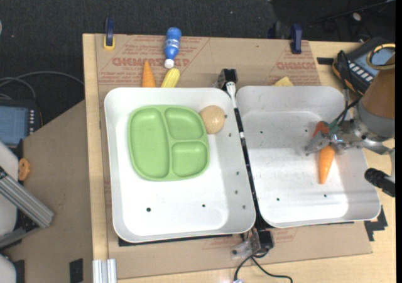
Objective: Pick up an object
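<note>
Two shallow white bins sit side by side on a cardboard-covered counter (188, 49), seen from above at a slant. At the right of the frame, the grey arm with its orange band reaches into the right bin (282, 200), and its gripper (325, 142) hangs low over the bin's right half with its fingers spread apart, holding nothing between them. An orange carrot (325, 163) lies on the bin floor just below the gripper in the frame, its upper end touching or nearly touching the fingertips; which of the two cannot be told. A small red object (320, 127) shows just beside the gripper's upper side, too small to identify. In the left bin (169, 212), a green divided plate (168, 141) fills the upper half, and a tan ball (213, 118) rests against the plate's upper right edge. Beyond the bins, near the top of the counter, lie a blue-and-white bottle (171, 46), a second carrot (147, 75) and a yellow piece (170, 78) close together.
</note>
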### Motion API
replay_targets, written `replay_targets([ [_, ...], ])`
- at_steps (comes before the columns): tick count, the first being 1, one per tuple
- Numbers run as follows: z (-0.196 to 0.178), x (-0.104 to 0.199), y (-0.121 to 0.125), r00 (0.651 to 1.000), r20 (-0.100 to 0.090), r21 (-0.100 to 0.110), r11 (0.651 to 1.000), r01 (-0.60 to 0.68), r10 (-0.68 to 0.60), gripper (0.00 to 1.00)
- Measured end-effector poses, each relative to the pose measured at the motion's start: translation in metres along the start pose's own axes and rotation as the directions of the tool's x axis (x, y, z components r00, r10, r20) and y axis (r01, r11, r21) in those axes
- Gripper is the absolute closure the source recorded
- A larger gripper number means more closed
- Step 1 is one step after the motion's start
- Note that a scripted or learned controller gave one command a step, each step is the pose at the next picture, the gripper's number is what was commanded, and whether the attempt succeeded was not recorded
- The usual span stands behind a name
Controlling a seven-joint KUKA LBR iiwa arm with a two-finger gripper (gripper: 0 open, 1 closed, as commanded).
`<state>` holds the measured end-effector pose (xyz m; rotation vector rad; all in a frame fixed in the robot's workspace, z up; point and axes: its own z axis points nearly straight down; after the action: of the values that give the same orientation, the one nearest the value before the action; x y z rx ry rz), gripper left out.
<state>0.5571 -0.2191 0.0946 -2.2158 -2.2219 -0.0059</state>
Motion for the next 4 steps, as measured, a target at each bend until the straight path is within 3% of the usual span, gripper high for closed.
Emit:
replay_targets([
  [4, 0.0, 0.0, 0.0, 1.0, 0.0, 0.0, 1.0, 0.0, 0.0, 0.0],
])
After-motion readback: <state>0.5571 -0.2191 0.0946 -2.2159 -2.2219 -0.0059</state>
